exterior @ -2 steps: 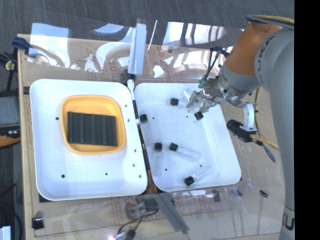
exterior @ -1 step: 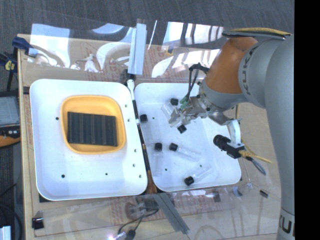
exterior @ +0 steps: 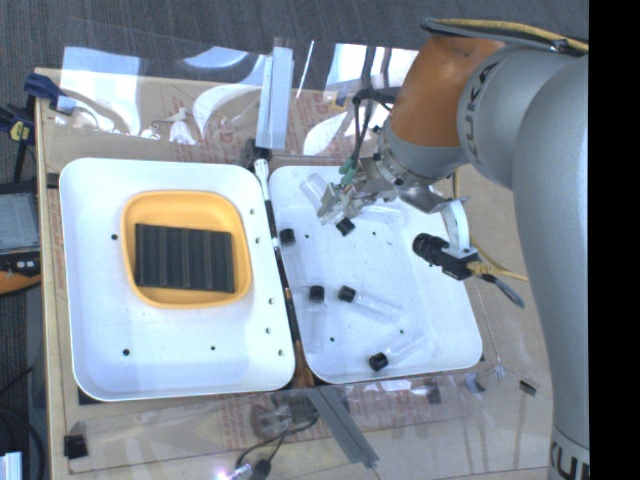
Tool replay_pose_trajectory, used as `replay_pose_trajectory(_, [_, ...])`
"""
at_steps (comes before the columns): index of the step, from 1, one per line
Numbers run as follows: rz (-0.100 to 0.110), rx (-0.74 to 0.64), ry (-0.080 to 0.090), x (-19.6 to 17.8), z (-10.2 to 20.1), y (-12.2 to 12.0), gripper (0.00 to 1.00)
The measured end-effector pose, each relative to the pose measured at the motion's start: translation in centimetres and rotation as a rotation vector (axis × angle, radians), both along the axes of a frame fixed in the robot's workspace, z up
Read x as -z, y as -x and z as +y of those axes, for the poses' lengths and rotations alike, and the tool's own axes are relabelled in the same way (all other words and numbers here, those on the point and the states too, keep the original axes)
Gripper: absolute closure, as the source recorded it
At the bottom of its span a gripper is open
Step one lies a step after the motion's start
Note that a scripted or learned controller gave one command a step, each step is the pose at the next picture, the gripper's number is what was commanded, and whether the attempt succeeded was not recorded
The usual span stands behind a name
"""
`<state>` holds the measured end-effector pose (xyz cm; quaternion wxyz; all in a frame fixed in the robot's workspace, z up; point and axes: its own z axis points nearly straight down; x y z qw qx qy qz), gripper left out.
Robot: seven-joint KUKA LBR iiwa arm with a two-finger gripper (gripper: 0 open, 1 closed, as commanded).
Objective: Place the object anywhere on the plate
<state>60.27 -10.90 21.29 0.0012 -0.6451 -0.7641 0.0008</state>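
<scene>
- Camera view: we see the arm (exterior: pixel 500 98) reaching over the right bin (exterior: pixel 455 343).
- The yellow plate (exterior: pixel 140 223) sits in the left bin (exterior: pixel 85 348), well to the gripper's left in this view.
- Our gripper (exterior: pixel 345 208) hangs above clear tubes (exterior: pixel 372 305); we cannot tell its grip.

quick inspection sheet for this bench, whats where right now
surface: two white bins side by side, left bin, right bin
job's things: yellow plate with a dark ribbed insert in the left bin; clear vials with black caps lie loose in the right bin
clutter: nothing seen
grippers: pincer low over the right bin's far end, a black-capped piece at its tip
cables: thin wires run down to the wrist
surroundings: dark carpet
</scene>
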Motion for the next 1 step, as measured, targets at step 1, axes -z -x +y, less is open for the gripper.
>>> replay_pose_trajectory(1, [0.002, -0.29, -0.001, 2.19, 3.73, 1.53, 1.0])
